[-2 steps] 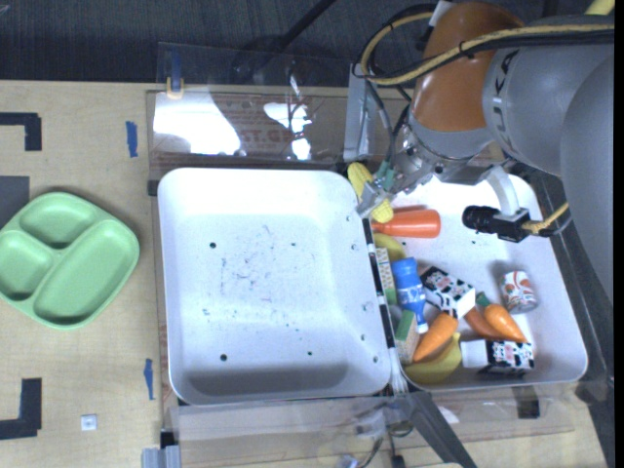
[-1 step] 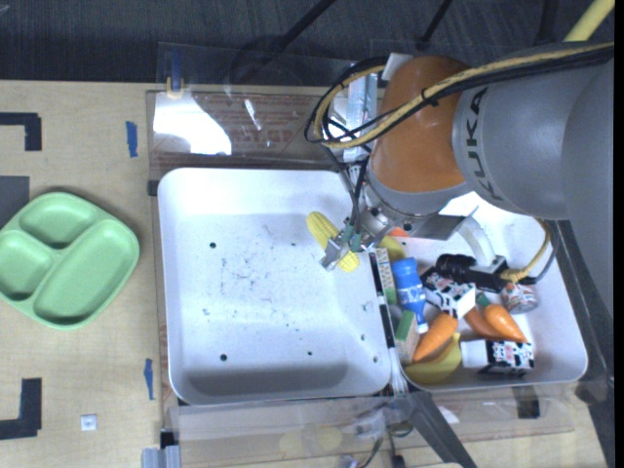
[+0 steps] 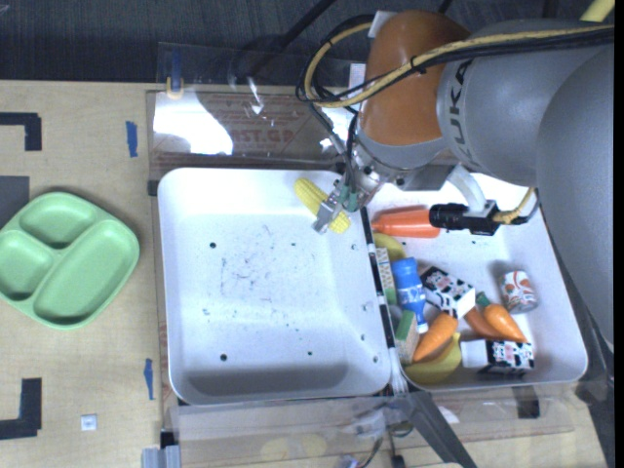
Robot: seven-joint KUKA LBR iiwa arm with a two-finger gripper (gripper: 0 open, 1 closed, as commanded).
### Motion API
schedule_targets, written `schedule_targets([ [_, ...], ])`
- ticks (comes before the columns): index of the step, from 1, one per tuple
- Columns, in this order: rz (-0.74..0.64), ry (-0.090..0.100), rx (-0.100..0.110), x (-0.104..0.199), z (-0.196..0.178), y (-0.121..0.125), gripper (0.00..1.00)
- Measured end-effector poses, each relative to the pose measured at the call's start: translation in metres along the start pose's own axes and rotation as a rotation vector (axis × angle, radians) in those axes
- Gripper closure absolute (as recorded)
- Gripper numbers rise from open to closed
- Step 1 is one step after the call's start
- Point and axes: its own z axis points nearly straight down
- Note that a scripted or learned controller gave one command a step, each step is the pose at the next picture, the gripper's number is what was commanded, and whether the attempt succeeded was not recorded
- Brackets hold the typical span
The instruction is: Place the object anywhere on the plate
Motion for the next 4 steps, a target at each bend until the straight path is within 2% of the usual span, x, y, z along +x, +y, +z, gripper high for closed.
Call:
schedule_targets([
  [1,-0.002,0.004,0.004,0.0473,0.0002,-0.045,1.0],
  [2,-0.002,0.004,0.004,0.0472,0.0002,-0.045,0.0],
  [3,-0.002,0.003,0.002,0.0465,-0.0089,-0.0438,1.0],
  [4,-0.002,0.003,0.002,0.0465,-0.0088,-0.0438,0.0],
])
